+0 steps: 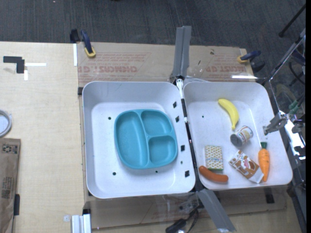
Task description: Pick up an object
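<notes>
Now gripper (pixel 273 125) at right bin (pixel 272 101) edge, near carrot (pixel 264 162); grip state unclear.

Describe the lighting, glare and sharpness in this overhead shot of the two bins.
Camera view: even, soft light with faint shadows under the teal plate and banana; mild glare whitens the right bin wall; the can and snack packet look slightly soft, labels unreadable; the claw at the right edge is blurred.
</notes>
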